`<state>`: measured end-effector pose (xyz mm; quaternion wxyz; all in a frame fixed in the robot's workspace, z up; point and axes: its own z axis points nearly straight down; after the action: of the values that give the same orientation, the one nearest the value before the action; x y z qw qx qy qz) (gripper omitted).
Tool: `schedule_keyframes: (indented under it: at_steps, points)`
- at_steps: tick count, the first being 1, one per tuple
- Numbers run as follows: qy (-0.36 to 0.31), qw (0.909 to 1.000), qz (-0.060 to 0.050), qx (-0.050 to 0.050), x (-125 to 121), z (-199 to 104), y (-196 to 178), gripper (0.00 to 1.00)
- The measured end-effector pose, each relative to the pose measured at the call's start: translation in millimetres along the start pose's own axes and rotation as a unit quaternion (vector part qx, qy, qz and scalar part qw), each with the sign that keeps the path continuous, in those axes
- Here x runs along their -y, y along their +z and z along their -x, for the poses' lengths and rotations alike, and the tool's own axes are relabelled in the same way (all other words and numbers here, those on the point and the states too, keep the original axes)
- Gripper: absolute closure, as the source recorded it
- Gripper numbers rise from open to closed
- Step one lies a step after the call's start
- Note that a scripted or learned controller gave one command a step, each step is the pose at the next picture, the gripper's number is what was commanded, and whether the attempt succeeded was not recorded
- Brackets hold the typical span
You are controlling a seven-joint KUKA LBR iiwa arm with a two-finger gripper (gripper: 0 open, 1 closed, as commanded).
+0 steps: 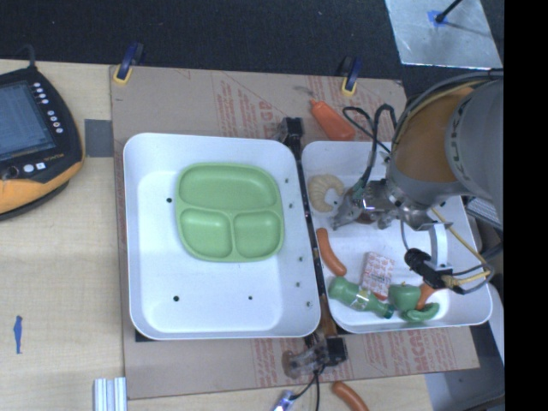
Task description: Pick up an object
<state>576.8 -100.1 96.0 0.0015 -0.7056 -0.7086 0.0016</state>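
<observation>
My gripper (358, 210) hangs low in the upper part of the right bin (476, 313), under the grey arm with its orange band (428, 148). Just left of it lies a beige round piece (324, 190). An orange sausage-shaped piece (330, 252) lies below that, near the bin's left wall. A small red-and-white packet (377, 271) sits in the middle. Along the front wall are a green bottle-like piece (353, 294) and a second green piece (411, 305) with a small orange bit (425, 295) on it. Nothing shows between the gripper's tips.
The left bin (154, 306) holds a green divided plate (229, 211). An orange piece (332, 120) lies on the cardboard behind the right bin, another (351, 394) in front. A teach pendant (30, 139) rests at the far left. Cables (445, 272) trail off the wrist.
</observation>
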Motion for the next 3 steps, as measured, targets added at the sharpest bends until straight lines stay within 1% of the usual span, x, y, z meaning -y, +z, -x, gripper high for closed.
schedule_keyframes:
  at_steps: [1, 2, 3]
  points:
    - [0.0, 1.0, 0.002, 0.0, -42.1, 13.9, 3.3, 0.0]
    - [0.0, 1.0, 0.001, 0.0, -77.5, 37.3, 3.6, 0.0]
    - [0.0, 1.0, 0.0, 0.0, -36.1, 35.3, 4.1, 0.0]
